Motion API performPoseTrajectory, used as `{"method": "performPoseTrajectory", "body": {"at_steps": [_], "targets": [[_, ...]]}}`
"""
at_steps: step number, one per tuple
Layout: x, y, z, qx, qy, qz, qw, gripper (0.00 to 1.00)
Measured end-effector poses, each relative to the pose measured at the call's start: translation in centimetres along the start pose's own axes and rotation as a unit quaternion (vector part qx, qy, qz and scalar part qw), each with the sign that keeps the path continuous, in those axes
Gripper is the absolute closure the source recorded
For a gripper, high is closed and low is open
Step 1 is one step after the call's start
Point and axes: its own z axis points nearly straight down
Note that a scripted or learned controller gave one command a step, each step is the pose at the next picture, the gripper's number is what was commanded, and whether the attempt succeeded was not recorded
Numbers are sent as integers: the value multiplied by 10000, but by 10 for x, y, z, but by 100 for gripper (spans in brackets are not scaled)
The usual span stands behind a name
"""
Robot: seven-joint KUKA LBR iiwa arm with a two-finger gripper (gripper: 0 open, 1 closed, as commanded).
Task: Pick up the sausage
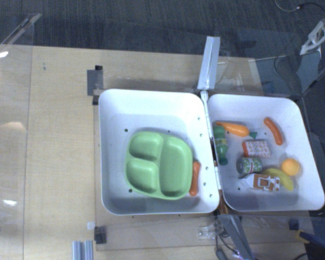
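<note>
So, gripper: its state cannot be told.
Sausage: reddish-brown toy sausage (pixel 273 130), lying aslant near the far wall of the right white bin (pixel 310 164).
Neighbours: orange carrot (pixel 234 128) alongside, red carton (pixel 257 148) near.
Left white bin (pixel 111 145): green divided plate (pixel 158 165).

Pale wood bench (pixel 43 161); dark grey carpet (pixel 124 15) behind; cables (pixel 298 4).

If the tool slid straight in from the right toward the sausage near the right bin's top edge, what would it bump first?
Probably the sausage itself: just bare white floor lies between it and the right bin wall on that side. Coming in low, it would meet that wall first.
</note>
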Motion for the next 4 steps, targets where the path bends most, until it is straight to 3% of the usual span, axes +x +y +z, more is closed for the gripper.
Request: {"method": "performPoseTrajectory", "body": {"at_steps": [1,2,3,4], "targets": [[30,22,2,-32,4,-4133,9106,0],[-8,55,3,-40,-8,-6479,7617,0],[-36,114,2,-34,4,-3551,9348,0],[-26,169,1,-18,13,264,9996,0]]}}
